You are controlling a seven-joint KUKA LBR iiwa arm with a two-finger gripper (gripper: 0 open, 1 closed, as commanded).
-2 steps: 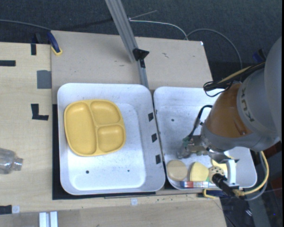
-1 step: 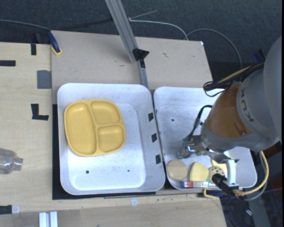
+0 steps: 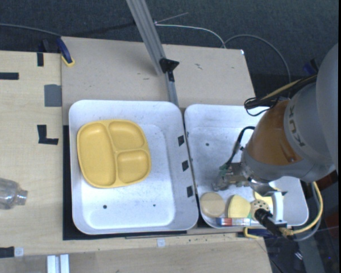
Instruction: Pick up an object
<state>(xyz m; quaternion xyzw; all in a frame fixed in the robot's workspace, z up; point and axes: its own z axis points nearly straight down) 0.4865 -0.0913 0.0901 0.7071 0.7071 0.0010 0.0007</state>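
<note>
The gripper (image 3: 230,178), its grip state impossible to tell, hovers at twelve o'clock of the tan round piece (image 3: 212,204), which sits touching the pale yellow piece (image 3: 238,207) and risks a glancing, failed grasp.

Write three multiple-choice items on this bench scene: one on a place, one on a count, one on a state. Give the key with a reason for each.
1. Where does the yellow plate lie?
A. in the left bin
B. in the right bin
C. on the bench outside the bins

2. How many compartments does the yellow plate have?
A. two
B. three
C. five

3. How does the clear bottle at the left edge rest?
A. upright
B. on its side
C. inside a bin

Key:
1 A, the plate sits within the left bin's white rim.
2 B, one long compartment and two smaller ones show.
3 B, the bottle lies flat on the bench, cap end towards the bins.
</note>
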